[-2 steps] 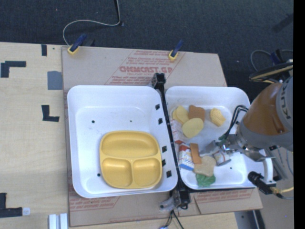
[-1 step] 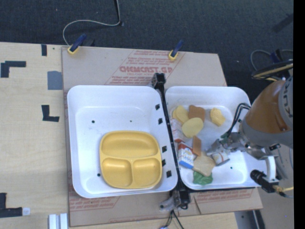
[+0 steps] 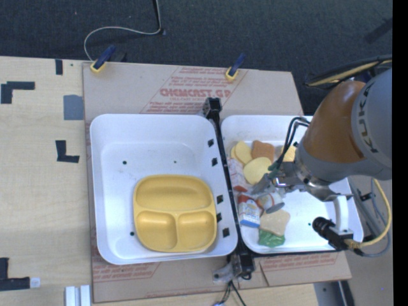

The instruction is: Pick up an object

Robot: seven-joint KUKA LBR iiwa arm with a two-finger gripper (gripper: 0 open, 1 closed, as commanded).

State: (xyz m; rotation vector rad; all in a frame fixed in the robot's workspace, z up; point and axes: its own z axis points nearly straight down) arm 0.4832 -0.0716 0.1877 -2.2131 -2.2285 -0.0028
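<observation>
My gripper (image 3: pixel 268 185) hangs low in the right bin (image 3: pixel 306 238), over the pile of small food items. Its grey fingers point left toward a pale yellow round piece (image 3: pixel 257 168). Around it lie a yellow disc (image 3: pixel 240 152), a brown bread-like piece (image 3: pixel 262 149), a beige wedge (image 3: pixel 275 222) and a green item (image 3: pixel 270 238). A white packet with blue print (image 3: pixel 250 217) lies just left of the wedge. The grey arm with its orange band (image 3: pixel 335 129) covers the right part of the bin. I see nothing clearly held between the fingers.
The left bin (image 3: pixel 115 139) holds a yellow divided plate (image 3: pixel 173 210) with three compartments. A black divider clip line (image 3: pixel 220 164) runs between the bins. Both bins rest on a cardboard sheet (image 3: pixel 185 88) clamped at the back. A black cable loops behind.
</observation>
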